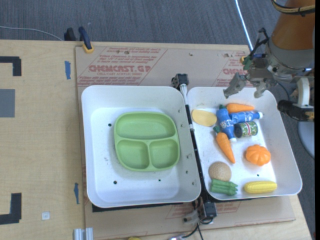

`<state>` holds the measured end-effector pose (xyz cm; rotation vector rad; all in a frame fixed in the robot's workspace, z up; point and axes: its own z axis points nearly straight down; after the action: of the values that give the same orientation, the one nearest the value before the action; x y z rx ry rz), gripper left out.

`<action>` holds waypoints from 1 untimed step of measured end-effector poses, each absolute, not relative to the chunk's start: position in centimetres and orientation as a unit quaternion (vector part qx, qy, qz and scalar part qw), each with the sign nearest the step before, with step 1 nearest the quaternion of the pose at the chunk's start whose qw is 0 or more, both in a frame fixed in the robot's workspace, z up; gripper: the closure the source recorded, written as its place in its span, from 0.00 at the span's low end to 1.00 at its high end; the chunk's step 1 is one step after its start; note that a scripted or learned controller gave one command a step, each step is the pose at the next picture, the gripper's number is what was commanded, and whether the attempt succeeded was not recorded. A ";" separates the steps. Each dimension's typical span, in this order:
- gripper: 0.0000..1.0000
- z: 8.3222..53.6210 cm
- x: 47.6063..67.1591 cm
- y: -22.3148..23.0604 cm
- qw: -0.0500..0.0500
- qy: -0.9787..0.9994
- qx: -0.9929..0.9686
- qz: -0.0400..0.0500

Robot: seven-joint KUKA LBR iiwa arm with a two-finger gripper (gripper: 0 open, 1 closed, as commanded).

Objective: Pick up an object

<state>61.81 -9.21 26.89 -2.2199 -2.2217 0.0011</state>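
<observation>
**Colours on the bench**

The gripper (247, 85) is metallic grey, spread open, under an arm banded in orange (296, 19). Just below it lies an orange carrot (240, 107), and beside that a blue bottle (237, 119) with a white cap end. Close by sits a dark green can (246, 129) with a pale label. To the lower left of the gripper is a pale yellow slice (203, 117). Further below are a second orange carrot (225, 147), an orange pumpkin (258, 154), a tan round piece (220, 171), a green bundle (223, 187) and a yellow corn cob (260, 187). Both bins are white (95, 134) (287, 149). Far left of the gripper, a light green divided plate (146, 141).
</observation>
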 end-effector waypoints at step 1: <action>0.00 12.8 59.3 -9.6 0.001 -0.707 -0.707 0.001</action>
<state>59.34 -9.60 12.79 -2.2206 -2.2190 0.0025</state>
